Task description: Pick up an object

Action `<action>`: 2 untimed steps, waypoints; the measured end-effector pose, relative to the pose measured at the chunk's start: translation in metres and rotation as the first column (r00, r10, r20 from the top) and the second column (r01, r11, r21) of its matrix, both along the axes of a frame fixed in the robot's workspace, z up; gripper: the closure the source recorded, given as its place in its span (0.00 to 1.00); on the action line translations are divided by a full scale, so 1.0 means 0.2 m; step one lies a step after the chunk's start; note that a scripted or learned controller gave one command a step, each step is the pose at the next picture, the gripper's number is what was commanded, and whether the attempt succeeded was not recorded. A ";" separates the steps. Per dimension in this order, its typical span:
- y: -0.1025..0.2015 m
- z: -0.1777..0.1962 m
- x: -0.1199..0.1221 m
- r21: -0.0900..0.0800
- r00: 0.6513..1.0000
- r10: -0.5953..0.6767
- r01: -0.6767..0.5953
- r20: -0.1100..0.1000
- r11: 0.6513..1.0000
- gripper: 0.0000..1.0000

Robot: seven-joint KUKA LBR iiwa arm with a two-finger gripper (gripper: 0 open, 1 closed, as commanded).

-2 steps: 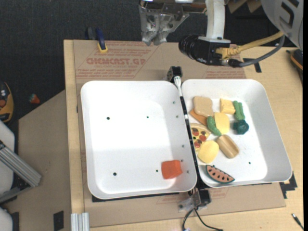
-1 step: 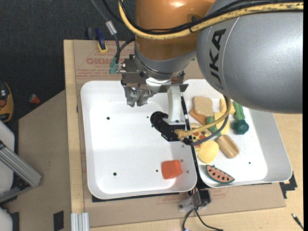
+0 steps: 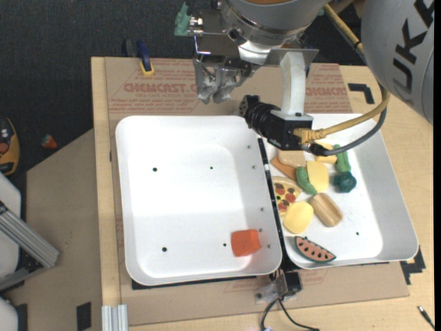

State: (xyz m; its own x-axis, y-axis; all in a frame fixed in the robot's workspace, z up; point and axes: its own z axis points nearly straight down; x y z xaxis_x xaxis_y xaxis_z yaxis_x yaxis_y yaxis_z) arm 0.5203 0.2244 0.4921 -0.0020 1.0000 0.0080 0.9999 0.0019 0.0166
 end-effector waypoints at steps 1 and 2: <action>-0.13 0.23 -0.10 -0.005 1.000 -0.003 0.003 -0.009 1.000 1.00; 0.00 -0.69 -0.20 -0.015 0.999 0.000 0.000 -0.034 1.000 1.00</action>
